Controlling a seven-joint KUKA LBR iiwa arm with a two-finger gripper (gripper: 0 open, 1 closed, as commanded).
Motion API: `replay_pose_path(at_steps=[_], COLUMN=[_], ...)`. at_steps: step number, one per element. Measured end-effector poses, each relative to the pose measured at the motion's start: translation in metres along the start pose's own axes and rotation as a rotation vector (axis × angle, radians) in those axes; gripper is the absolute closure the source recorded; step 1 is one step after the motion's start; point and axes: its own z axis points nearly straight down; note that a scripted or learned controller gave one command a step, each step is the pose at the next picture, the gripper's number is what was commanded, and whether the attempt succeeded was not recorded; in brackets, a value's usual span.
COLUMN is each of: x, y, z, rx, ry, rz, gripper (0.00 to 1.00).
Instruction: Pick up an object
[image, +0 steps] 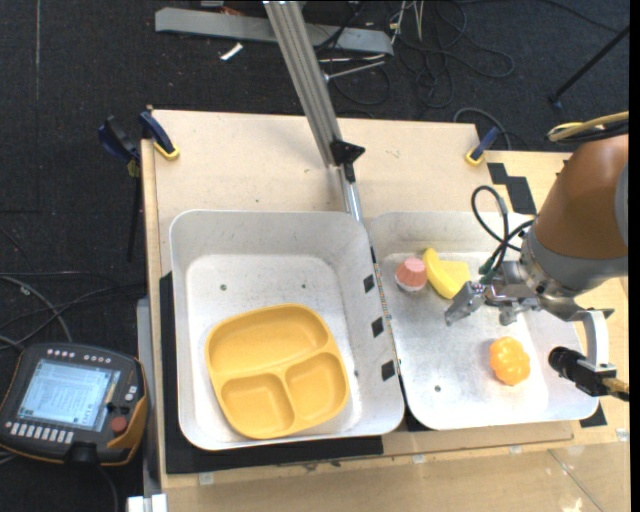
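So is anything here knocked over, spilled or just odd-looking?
Nothing stands out. The yellow divided tray lies flat in the left bin. In the right bin, a yellow piece, a pink piece and an orange piece lie loose near the tool.

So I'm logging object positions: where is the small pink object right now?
In the camera view, the small pink object lies in the right bin, near its upper left, beside the yellow wedge and left of the gripper.
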Motion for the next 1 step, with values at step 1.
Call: replay_pose_path(at_steps=[1], x=[-0.0051], y=[-0.0089], z=[0.0579], rx=[0.002], ry=[0.0], rz=[0.002], gripper=[0.0])
